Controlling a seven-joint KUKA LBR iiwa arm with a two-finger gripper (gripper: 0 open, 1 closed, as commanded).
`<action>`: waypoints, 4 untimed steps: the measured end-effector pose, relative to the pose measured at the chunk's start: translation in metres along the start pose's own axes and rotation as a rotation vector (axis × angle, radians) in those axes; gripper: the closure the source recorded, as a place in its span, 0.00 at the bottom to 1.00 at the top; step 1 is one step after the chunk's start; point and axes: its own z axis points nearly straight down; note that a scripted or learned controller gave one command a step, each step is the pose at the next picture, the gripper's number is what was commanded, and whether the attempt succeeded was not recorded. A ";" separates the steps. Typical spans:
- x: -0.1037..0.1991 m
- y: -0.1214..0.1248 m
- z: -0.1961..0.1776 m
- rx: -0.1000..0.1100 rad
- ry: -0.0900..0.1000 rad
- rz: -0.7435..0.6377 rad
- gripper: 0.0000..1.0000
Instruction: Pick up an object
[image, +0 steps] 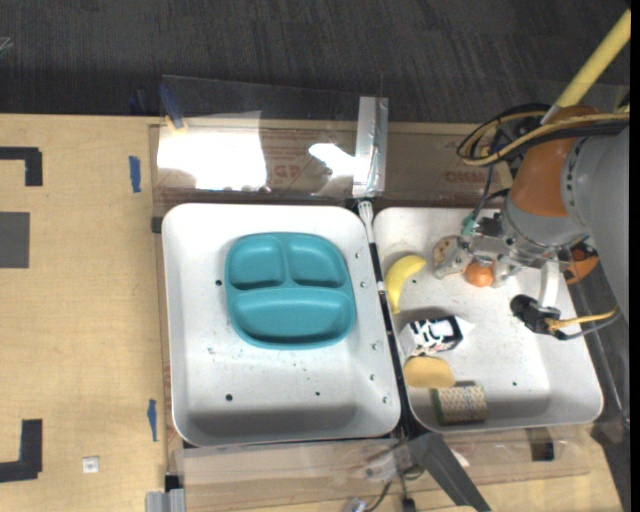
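My pincer (480, 258) hangs over the far part of the right bin (575, 385), and I cannot tell how it is set. A small orange ball (481, 276) sits right at it, on its near side, touching or just under it; I cannot see that I hold it. Taking that ball as the landmark: a yellow banana (402, 277) lies to its left by the bin's left wall, its long axis running from far to near, curving. Nearer than the ball, leftward, lies a black-and-white thing (437, 333), then a tan rounded piece (429, 372), then a short speckled cylinder (459, 401) lying on its side, axis left to right. The left bin (190, 330) holds a teal divided plate (290, 288).
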 end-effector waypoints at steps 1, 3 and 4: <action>0.001 0.002 -0.013 -0.006 -0.002 -0.003 1.00; 0.038 0.017 -0.135 -0.002 0.000 0.028 1.00; 0.022 0.014 -0.226 -0.005 -0.001 -0.218 1.00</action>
